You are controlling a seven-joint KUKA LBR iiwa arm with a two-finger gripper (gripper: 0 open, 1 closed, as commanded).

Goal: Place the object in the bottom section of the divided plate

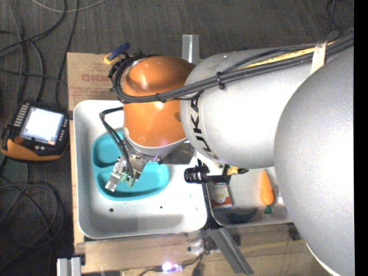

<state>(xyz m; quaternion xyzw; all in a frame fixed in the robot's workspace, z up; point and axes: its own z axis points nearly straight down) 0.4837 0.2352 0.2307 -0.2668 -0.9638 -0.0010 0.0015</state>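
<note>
A turquoise divided plate (150,180) lies in the left white bin (92,211), partly covered by the arm. My gripper (122,177) hangs low over the plate's lower section, at its left side. Its small metal tip shows a bit of green, but I cannot make out whether anything is held. The orange wrist band (152,105) and the grey arm (259,108) hide the plate's upper right part.
The right bin (247,220) holds an orange carrot-like toy (264,190), a small red-labelled can (219,195) and a dark blue item (241,214). A teach pendant (37,132) lies on the floor at the left. Cables run over the carpet at the top left.
</note>
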